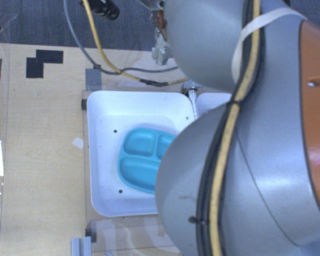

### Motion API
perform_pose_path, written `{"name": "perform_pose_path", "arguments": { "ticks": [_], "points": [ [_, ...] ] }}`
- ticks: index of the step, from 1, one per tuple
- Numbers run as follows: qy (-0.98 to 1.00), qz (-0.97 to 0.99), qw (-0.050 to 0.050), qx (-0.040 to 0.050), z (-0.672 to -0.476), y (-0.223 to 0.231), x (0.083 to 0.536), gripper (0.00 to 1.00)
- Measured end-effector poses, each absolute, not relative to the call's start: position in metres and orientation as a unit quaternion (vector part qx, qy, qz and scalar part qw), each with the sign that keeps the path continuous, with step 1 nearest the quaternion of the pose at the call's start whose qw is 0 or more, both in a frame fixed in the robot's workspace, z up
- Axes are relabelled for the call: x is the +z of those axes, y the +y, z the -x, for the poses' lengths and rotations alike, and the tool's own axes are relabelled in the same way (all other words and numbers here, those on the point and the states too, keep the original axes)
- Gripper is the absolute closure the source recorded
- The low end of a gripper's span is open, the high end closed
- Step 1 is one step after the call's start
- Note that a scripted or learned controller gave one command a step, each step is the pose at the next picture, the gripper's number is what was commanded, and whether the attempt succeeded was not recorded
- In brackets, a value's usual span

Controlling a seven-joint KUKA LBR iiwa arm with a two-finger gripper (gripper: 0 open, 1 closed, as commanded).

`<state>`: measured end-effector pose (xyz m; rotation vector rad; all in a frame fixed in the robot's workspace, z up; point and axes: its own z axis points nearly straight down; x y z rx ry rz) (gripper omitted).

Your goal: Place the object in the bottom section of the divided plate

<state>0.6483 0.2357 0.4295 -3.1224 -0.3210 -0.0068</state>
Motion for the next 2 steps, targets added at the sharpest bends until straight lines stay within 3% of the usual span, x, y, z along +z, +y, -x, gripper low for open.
{"name": "perform_pose_path", "arguments": {
  "ticks": [1, 2],
  "points": [
    [-0.102, 0.995, 0.000, -0.0004, -0.634, 0.198, 0.206, 1.00],
    [-0.107, 0.994, 0.002, -0.0044, -0.657, 0.230, 0.089, 1.00]
  ]
}}
